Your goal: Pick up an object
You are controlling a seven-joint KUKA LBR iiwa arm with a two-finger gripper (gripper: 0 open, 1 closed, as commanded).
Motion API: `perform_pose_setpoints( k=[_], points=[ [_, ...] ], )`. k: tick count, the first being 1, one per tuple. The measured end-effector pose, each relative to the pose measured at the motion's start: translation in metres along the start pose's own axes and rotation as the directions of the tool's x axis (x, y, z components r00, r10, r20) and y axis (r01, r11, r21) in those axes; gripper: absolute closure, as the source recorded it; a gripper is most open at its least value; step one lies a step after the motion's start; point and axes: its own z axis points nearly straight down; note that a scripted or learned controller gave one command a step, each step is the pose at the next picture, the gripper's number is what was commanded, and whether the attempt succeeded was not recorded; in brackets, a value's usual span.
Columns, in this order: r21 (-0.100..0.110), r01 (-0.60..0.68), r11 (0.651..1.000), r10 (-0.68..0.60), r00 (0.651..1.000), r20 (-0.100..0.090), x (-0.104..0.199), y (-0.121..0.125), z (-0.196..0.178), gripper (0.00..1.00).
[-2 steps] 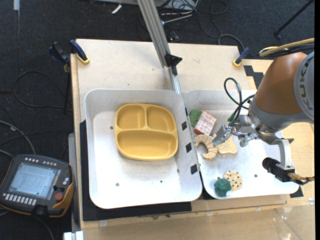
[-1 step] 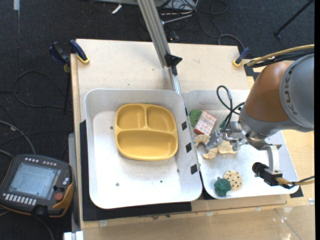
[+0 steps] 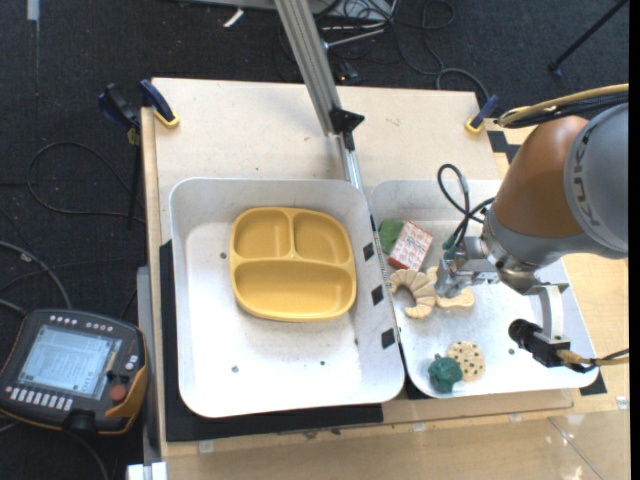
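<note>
Camera view: the claw (image 3: 452, 280) sits low in the right bin (image 3: 520, 368), at a tan pretzel-shaped toy (image 3: 422, 290); whether it is apart or clamped, I cannot tell. A red-and-white packet (image 3: 411, 245) lies just left and farther off, touching a green piece (image 3: 389, 235). A cookie (image 3: 466, 359) and green broccoli toy (image 3: 444, 371) lie nearer. The yellow divided plate (image 3: 294, 263) rests in the left bin (image 3: 200, 368). Likely risk: the flat pretzel slips free, or the packet gets nudged.
</note>
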Motion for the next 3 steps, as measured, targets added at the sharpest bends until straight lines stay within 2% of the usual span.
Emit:
perform_pose_setpoints(
  k=[1, 2, 3],
  points=[
    [-0.006, 0.003, 1.0, -0.003, 1.0, 0.001, 0.002, 0.01, -0.059, 1.0],
    [-0.005, 0.003, 1.0, -0.003, 1.0, 0.001, 0.0, 0.003, -0.107, 1.0],
    [-0.003, 0.003, 1.0, -0.003, 1.0, 0.001, 0.0, 0.004, -0.126, 1.0]
  ],
)
